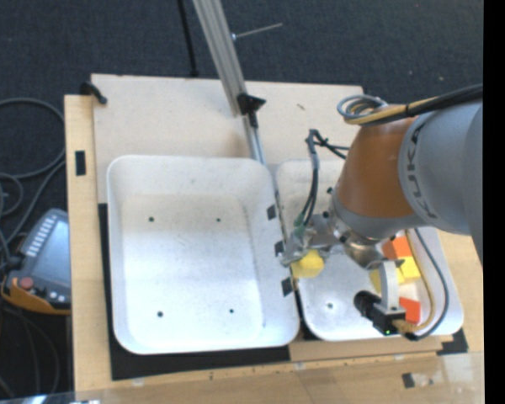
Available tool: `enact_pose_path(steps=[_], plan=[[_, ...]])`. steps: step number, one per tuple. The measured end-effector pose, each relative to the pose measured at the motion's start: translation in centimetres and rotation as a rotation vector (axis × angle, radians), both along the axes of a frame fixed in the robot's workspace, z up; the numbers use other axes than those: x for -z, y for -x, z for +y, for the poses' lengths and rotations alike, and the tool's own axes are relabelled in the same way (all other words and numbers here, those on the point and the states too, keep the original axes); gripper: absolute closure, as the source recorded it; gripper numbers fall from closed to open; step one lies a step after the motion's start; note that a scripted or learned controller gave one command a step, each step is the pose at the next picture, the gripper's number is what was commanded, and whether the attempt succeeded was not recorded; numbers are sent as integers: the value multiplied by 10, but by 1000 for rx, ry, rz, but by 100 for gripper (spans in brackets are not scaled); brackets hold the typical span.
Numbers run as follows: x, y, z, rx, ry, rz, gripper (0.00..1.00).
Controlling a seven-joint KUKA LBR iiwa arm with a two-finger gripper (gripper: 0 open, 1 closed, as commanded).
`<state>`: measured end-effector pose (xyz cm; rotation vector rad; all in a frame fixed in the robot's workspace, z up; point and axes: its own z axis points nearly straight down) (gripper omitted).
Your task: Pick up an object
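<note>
My gripper [305,255] is low in the right bin [341,322], close to that bin's left wall. A small round yellow object [310,266] lies right at its tip, touching or nearly touching it. I cannot see whether the gripper has hold of it. An orange block [396,247] and a yellow block [409,268] lie toward the right side of the same bin, partly hidden by the arm. Another orange piece [413,310] lies nearer the front right corner.
The left bin [185,251] stands beside the right one, and their walls meet just left of the gripper. A slanted aluminium post [223,49] rises behind the bins. The bulky grey and orange wrist [379,175] hides the back of the right bin.
</note>
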<state>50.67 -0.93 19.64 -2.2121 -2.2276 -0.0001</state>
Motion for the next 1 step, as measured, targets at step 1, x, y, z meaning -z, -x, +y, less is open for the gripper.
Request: enact_pose_path(steps=[1], plan=[[0,-45,13,2,1,-4,100]])
